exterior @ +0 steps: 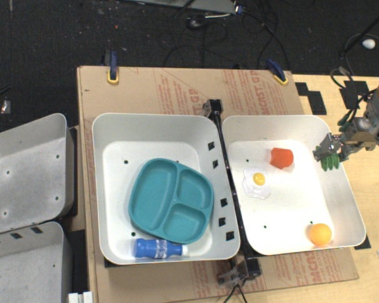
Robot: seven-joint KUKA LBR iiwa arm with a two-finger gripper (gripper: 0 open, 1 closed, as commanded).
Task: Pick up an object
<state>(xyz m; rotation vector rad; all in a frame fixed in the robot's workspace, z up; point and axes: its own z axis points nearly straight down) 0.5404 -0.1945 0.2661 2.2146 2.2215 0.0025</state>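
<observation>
The gripper [331, 154] hangs over the right rim of the right bin [341, 169], near its upper corner. Something small and green sits at its fingertips, but the view is too coarse to tell whether the jaws are spread, pressed together or pinching it.

Inside that bin, nearest the gripper, lies an orange-red block [282, 158], matte and squarish, in the upper middle of the floor. Just below and left of it is a toy fried egg [257, 184], flat, glossy white with a round yellow yolk. A smooth orange ball [319, 233] rests well apart, in the lower right corner against the sloped wall. The floor between these three is bare white plastic, widest across the middle and lower left.

The left bin [107, 169] shares a dark divider with the right one. A teal plate [171, 200] with three compartments and rounded corners takes most of its floor, tilted. A blue bottle [157, 249] lies on its side just below, along the front wall.

Both bins sit on a brown cardboard sheet [164, 93].
</observation>
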